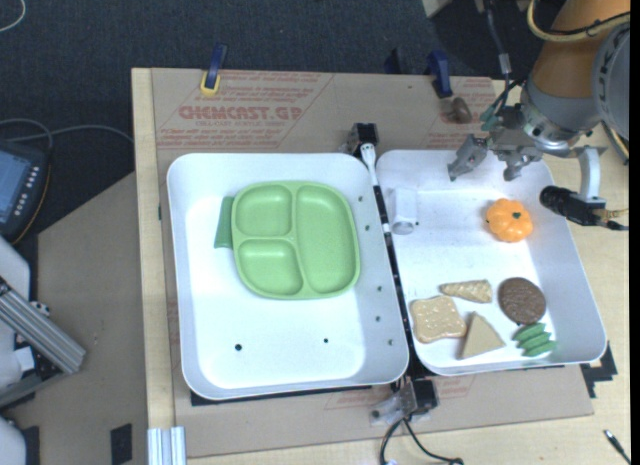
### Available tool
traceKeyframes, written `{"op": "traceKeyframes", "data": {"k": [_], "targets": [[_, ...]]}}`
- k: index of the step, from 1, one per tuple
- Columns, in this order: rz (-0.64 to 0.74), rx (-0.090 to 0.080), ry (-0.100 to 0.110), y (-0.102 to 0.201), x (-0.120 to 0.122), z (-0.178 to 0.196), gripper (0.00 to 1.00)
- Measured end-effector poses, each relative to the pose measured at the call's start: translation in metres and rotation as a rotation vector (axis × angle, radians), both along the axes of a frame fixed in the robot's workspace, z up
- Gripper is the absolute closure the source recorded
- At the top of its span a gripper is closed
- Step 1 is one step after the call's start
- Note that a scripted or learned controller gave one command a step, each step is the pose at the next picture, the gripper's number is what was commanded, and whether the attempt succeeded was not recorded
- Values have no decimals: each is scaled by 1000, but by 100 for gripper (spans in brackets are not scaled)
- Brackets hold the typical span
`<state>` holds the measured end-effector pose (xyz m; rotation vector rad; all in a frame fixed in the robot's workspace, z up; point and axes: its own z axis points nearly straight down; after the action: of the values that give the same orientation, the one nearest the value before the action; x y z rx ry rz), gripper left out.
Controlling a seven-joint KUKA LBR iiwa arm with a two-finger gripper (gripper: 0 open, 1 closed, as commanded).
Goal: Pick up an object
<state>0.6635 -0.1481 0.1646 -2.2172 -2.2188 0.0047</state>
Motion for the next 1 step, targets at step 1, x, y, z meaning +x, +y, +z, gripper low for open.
{"op": "traceKeyframes", "data": {"k": [1], "targets": [[0, 0, 1, 6, -9, -57, 0]]}}
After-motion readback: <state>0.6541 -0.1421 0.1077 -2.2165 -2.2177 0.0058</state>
